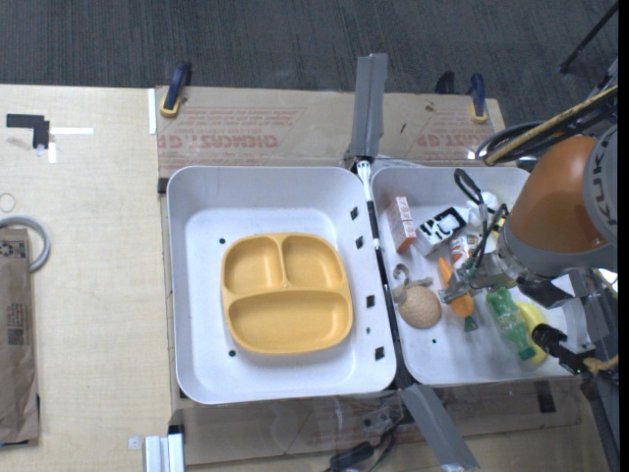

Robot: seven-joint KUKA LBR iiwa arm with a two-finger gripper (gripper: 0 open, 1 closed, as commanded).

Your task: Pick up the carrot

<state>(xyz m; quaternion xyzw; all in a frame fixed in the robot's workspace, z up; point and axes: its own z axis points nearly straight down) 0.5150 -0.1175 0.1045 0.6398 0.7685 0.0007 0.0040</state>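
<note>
Reaching into the right bin (pixel 423 362), one gripper (pixel 470 281) meets one carrot (pixel 455 288).
Carrot axis runs upper-right to lower-left; jaw state unclear.

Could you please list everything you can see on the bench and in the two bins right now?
left bin: 1, white, middle of the bench
divided plate: 1, yellow, three compartments, inside the left bin
right bin: 1, white, beside the left bin
carrot: 1, orange, middle of the right bin, under the arm's wrist
round ball: 1, tan, right bin near its left wall
small box: 1, red and white, upper left of the right bin
green item: 1, right bin, lower right
yellow item: 1, next to the green item
clamps: 2, blue, on the cardboard behind the bins
arm: 1, grey with an orange band, over the right bin
</note>
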